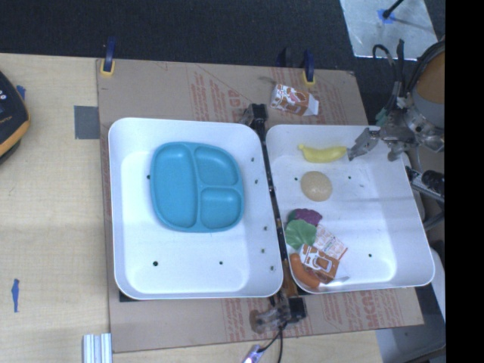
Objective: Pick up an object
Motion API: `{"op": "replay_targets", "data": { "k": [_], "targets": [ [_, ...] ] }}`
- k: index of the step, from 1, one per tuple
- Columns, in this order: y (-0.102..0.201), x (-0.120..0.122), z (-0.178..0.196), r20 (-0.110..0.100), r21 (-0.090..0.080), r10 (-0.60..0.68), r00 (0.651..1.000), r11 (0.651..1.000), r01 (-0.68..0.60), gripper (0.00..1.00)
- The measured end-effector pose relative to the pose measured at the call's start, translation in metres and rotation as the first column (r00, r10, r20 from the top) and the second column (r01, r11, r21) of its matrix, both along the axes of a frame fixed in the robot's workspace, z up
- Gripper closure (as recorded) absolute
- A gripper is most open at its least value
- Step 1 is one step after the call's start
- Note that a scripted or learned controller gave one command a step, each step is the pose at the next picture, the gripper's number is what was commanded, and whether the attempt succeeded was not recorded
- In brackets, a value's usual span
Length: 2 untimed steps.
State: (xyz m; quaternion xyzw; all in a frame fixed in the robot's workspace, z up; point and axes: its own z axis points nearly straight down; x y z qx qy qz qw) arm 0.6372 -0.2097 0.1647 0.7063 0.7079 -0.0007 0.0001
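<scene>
A snack packet (324, 254) lay in the right bin's (393, 225) near corner. The gripper (378, 144) hovered beside a banana (323, 153), jaws spread, empty.

place: robotics lab | evidence: clamped cardboard sheet (227, 89), two white bins (128, 271), taped floor marker (387, 15)

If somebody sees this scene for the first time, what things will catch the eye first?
First the big blue divided plate, lying alone in the left bin. Next the yellow banana at the far side of the right bin, with the gripper just beside it. Then the colourful heap in that bin's near left corner.
</scene>
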Motion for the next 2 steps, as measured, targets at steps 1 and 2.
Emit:
{"op": "replay_targets", "data": {
  "k": [1,2],
  "targets": [
    [0.076,-0.023,0.020,-0.003,0.001,0.004,1.000,1.000,-0.004,0.00],
    [0.006,-0.026,-0.022,-0.004,0.000,0.001,1.000,1.000,-0.001,0.00]
  ]
}}
